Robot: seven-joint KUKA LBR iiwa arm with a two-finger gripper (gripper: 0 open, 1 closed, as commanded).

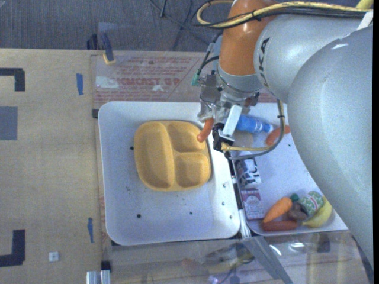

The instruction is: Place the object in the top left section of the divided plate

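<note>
Carrot piece [204,130], small and orange, hangs at the gripper [208,129] over the right edge of the divided plate [155,158]. That's my read of "the object". It looks pinched at the fingertips, but the wrist blocks most of the fingers, so I can't tell how far the jaws are open or whether the grip is real.

Largest to smallest:
- Arm [308,70]: grey, orange band above the wrist, reaching in from the right; fills the upper right.
- Left bin [118,206]: white, holds only the plate.
- Right bin [278,176]: clutter. A blue and white tube [251,125] just beside the gripper, a flat printed packet [250,185] along the bin's left wall, a whole carrot [276,207] and a red pepper-like item [279,224] near the bottom, a banana [320,215] at the corner, and a second small orange bit [273,136] right of the tube.
- Plate: yellow, three sections. One big one on the left, two smaller on the right, upper and lower.
- Carrot piece: long axis tilted, upper right to lower left, low end pointing at the upper right section.

Key relation: the piece sits above the plate's upper right section or its rim, not the left one. The target lies to the left of the jaws across the divider ridge, so the next move is probably a short leftward shift before release. Risks: release here lands it in the wrong section, and a tilted piece could roll off the ridge.
</note>
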